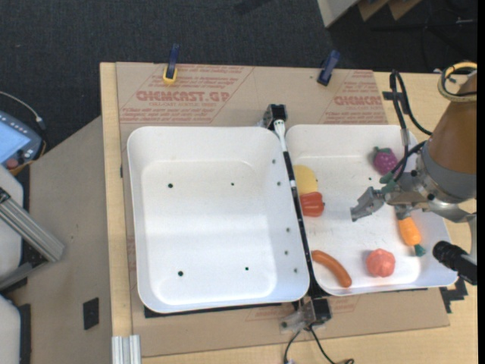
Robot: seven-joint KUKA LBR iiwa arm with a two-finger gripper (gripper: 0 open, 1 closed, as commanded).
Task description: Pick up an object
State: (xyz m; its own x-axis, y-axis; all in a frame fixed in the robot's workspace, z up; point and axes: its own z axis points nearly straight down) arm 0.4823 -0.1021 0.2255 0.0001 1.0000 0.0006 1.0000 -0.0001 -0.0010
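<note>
Toy food in the right bin [333,139], the gripper [365,205] hovering mid-bin.
Jaws look spread, pinching nothing; at 5 o'clock of them lies the pink fruit [381,262], probably light, hard, slippery: grip across its middle.

**Object count, both bins**

You have two white bins: left bin [201,218], right bin [341,154]. Six toy food items, all in the right bin: one purple grape-like piece [384,159], one yellow piece [305,178], one red-orange piece [311,203] touching it, one orange carrot [410,233], one pink-red round fruit [381,262], one sausage [332,268]. Two clamps on the table's far edge: one with yellow [171,65], one blue [329,67].
</note>
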